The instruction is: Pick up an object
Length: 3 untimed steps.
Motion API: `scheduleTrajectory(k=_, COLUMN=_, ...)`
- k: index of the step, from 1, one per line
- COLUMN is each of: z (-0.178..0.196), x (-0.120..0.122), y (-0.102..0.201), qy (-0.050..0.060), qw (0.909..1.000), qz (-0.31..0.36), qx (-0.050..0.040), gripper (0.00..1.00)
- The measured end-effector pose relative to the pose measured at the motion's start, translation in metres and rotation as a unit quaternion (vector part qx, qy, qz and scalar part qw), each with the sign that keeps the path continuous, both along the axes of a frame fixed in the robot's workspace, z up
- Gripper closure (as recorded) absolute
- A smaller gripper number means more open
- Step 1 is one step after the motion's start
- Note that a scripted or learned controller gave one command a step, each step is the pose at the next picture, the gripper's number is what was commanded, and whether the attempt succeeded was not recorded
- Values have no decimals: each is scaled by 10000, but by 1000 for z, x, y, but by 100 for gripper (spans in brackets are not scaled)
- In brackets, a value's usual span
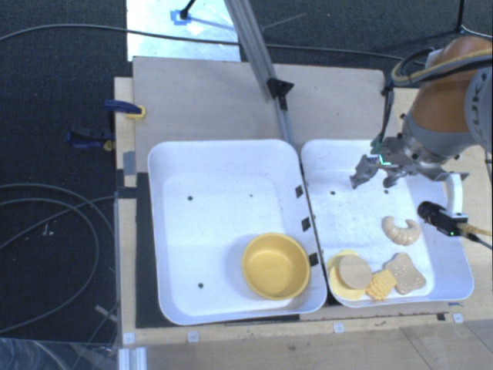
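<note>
We see our claw (pixel 377 174) spread apart and holding nothing, hanging over bare floor of the right bin (pixel 339 214). The croissant (pixel 401 230) lies below and right of it, apart from the other food, so likely easiest.

bowl (pixel 276 265) in left bin (pixel 177 164), croissant (pixel 401 230) perhaps touching nothing, right bin (pixel 327 156)

Two white bins (pixel 231 160), speckled; a yellow bowl (pixel 276 265); a tan croissant (pixel 401 230); a brown bread slice (pixel 406 274); a yellow waffle-patterned cracker (pixel 378 286); beige table (pixel 208 99).
</note>
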<state>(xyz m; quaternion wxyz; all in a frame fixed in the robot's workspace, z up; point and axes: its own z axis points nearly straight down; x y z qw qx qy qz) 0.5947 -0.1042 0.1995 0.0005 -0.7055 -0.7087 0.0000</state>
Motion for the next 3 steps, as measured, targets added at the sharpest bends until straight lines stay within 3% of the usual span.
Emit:
scheduleTrajectory(k=1, z=1, x=0, y=0, qy=-4, qw=10000, qz=1, qx=-1, gripper=0)
scheduleTrajectory(k=3, z=-103, x=7, y=8, qy=0, qw=10000, qz=-12, qx=-5, gripper=0)
